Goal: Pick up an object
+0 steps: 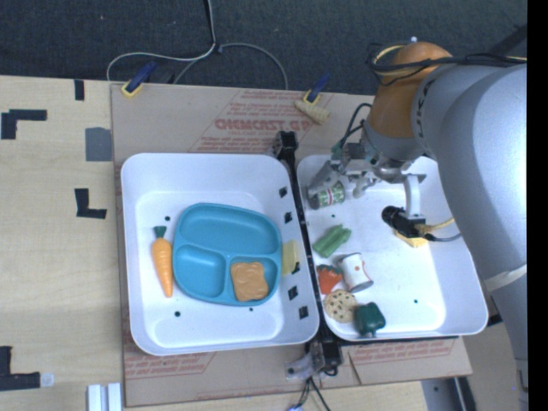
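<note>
My gripper [338, 181] hangs over the far left corner of the right bin [445, 315]. A small can with a green label [326, 198] lies on its side right at the gripper's tip, touching or almost touching it. Nearer the front lie a green pea pod [332, 240], a red piece [329, 277], a small white can [355, 272], a cookie [340, 304] and a dark green piece [370, 318].
The left bin [137, 187] holds a blue divided plate [214, 251] with a slice of toast [249, 281] on it, a carrot [162, 265] to its left, and a yellow piece [289, 257] by the right wall. The divider between the bins [295, 204] runs just left of the gripper.
</note>
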{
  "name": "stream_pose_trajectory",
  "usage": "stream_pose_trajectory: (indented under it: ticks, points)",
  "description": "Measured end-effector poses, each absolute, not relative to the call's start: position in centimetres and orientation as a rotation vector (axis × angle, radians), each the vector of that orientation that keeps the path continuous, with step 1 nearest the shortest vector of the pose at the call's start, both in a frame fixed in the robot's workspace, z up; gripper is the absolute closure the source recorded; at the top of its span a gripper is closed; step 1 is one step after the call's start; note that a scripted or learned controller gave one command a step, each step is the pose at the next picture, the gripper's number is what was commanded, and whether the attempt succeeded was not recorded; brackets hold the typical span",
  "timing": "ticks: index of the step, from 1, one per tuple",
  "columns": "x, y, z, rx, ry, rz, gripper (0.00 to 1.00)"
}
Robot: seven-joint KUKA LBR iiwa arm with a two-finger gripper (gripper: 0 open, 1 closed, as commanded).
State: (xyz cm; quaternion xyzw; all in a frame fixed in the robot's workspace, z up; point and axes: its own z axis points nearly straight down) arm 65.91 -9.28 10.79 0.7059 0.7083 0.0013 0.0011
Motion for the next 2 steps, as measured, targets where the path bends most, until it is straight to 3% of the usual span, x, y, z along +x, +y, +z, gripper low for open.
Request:
stream_pose_trajectory:
  ticks: [1, 2]
  points:
    - [67.1, -9.5, 9.0, 2.217, 2.225, 0.0, 0.0]
    - [67.3, -9.4, 10.1, 2.21, 2.215, 0.012, 1.0]
